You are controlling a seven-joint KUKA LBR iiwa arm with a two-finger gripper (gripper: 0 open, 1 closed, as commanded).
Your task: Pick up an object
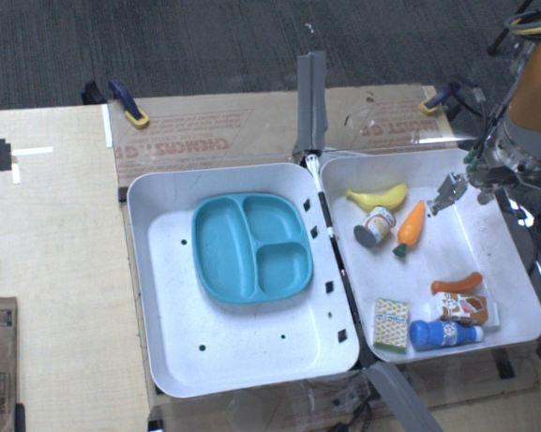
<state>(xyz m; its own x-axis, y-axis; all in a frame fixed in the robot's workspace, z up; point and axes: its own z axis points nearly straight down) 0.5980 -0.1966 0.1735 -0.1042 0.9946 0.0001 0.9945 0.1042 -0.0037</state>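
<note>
Your claw (449, 190), fingers seemingly apart and holding nothing, hovers at three o'clock of the carrot (411, 225) in the right bin (513, 264); the close-packed banana (378, 197) and can (375, 227) risk a jostled, failed grab

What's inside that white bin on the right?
The right bin holds a banana, a small can, a carrot, a cracker box, a blue bottle and an orange sausage. The bottle covers part of a carton.
</note>
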